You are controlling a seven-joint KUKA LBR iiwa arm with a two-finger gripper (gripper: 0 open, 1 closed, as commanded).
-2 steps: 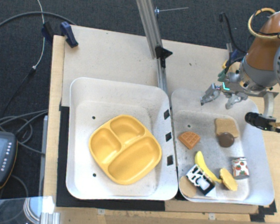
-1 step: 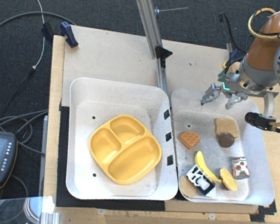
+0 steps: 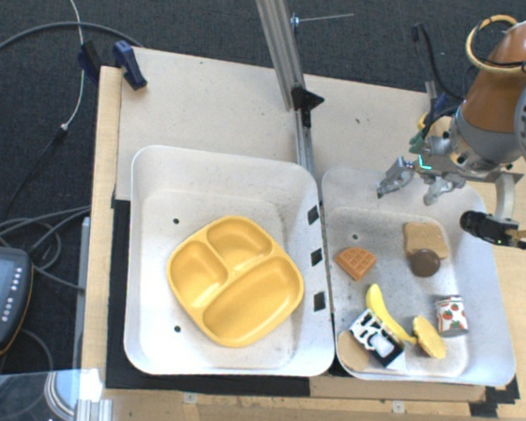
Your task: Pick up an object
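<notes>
Above the far edge of the right bin (image 3: 501,359), the claw (image 3: 419,184) hung from the grey arm (image 3: 518,88) with its two fingers spread apart and nothing between them. Just below it, on the bin's floor, a tan slice of bread (image 3: 426,237) lay touching a brown round piece (image 3: 425,262) at its near side. To their left sat a small orange waffle (image 3: 356,262), apart from both. Nearer the front of the same bin a banana (image 3: 383,312) lay at a slant, its lower end beside a black-and-white packet (image 3: 376,339) resting on a tan flat piece at the bin's front rim. A yellow wedge (image 3: 430,338) lay just right of the banana, and a little carton with red fruit printed on it (image 3: 452,316) stood near that. Well apart, in the left bin (image 3: 154,169), a yellow divided plate (image 3: 235,280) lay flat near the middle. Both bins rested side by side on the tabletop (image 3: 209,104).
</notes>
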